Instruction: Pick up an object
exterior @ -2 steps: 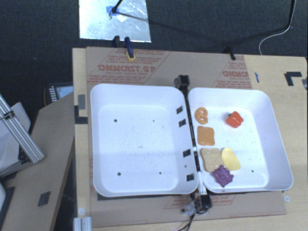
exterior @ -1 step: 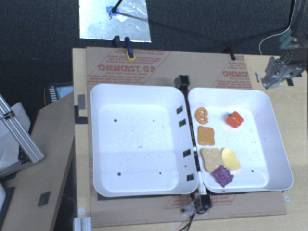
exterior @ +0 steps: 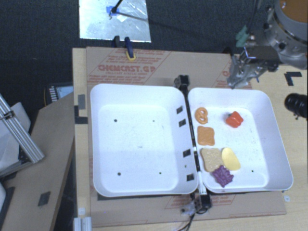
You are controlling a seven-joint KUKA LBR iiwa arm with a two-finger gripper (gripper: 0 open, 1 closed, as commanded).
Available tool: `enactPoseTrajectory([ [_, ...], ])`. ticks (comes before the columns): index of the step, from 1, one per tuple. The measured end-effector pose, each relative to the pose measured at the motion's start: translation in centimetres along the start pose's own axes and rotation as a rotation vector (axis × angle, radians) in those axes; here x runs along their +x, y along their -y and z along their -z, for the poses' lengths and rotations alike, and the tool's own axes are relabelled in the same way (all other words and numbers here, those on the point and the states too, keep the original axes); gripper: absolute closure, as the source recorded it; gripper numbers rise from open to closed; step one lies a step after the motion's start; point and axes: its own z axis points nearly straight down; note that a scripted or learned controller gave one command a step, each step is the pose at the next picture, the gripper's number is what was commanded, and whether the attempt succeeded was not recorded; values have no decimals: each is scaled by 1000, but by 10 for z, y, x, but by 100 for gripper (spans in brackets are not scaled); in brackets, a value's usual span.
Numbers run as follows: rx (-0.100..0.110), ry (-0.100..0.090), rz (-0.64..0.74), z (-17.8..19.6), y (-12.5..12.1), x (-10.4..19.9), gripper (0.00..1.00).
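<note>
Upper right of the frame, my gripper [exterior: 239, 76] hangs above the far rim of the right bin [exterior: 274, 124], gripping nothing I can see; whether it is spread or pressed together I cannot tell at this angle, and I judge this as the approach step, with no pick begun. Candidates all lie in that bin: pretzel [exterior: 201, 114] and red piece [exterior: 234, 120] nearest the gripper, orange slab [exterior: 206, 136] below the pretzel, then tan piece [exterior: 210, 159], yellow piece [exterior: 230, 159] and purple cluster [exterior: 223, 175] bunched toward the lower edge. Next move, as I read it: come in over the red piece, which sits apart from the rest, and descend straight onto it.
</note>
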Motion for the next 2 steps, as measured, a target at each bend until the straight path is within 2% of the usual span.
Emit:
enactPoseTrajectory([
  [1,8,2,-1,-95,-22,73,100],
  [2,-4,-2,-3,-26,-32,138,100],
])
